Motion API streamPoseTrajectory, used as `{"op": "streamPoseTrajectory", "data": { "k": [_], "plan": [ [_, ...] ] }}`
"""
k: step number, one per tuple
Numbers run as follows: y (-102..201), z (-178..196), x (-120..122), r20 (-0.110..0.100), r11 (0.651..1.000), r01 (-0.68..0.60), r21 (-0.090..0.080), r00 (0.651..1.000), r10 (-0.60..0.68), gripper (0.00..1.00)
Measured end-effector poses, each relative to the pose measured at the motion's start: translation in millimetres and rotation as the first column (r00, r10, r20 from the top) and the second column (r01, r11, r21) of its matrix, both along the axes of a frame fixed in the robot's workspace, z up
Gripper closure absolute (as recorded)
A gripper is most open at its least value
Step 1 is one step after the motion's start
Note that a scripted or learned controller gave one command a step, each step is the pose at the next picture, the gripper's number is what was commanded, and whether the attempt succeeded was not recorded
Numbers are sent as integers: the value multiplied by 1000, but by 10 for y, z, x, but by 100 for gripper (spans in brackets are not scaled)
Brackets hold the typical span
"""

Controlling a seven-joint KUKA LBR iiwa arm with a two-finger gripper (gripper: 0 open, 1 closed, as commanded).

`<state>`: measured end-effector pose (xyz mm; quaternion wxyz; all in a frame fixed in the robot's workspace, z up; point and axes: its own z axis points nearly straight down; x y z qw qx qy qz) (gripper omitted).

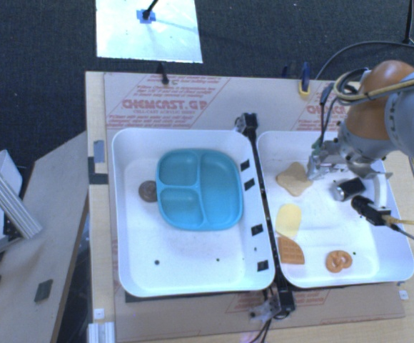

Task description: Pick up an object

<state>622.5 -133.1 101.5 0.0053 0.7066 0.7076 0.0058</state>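
Observation:
In the right bin (396, 259) lie a tan bread-like piece (293, 179), a pale yellow slice (288, 220), an orange-brown cracker (290, 251) and an orange pretzel-shaped piece (338, 261). My gripper (320, 167) hangs low over the bin's upper part, just right of the tan piece and close to its edge. Nothing shows between its fingers. The left bin (132, 263) holds a blue divided plate (197, 189) and a small brown round thing (148, 191) by the plate's left edge.
A black divider with clips (258, 206) runs between the two bins. The arm's grey body and orange band (382, 106) lean in from the right, with cables (378, 216) trailing over the right bin. A white sheet (148, 20) lies on the dark floor behind the bench.

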Motion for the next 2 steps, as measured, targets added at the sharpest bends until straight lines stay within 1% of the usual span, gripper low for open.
{"op": "streamPoseTrajectory", "data": {
  "k": [1, 2],
  "plan": [
    [62, 620, 2, -11, 1000, -4, -2, 1000, 4, 100],
    [127, 1235, -26, -8, 1000, -6, -2, 1000, 5, 100]
  ]
}}
